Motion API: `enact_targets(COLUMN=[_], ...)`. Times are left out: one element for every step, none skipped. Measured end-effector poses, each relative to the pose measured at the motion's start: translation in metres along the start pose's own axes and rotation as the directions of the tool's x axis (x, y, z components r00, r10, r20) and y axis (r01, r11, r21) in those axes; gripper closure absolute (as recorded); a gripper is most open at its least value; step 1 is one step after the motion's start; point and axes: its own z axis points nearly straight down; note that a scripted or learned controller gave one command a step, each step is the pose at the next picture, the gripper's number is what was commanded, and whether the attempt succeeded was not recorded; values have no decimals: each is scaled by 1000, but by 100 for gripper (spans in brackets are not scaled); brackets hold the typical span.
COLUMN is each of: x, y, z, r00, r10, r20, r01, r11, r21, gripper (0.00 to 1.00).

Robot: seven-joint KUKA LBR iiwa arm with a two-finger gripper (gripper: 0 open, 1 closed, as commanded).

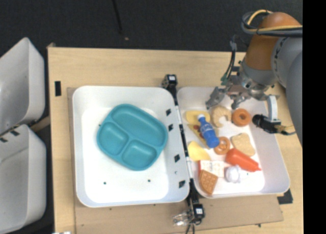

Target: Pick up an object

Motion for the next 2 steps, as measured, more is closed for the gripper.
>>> enact_targets(x=[-2, -3], y=[2, 2], z=[50, 41], r00=[1000, 1000], r10=[1, 2], r20=[3, 1], r01=[-1, -2], r11=[1000, 1000], r21=[-9, -3], gripper=[0, 100])
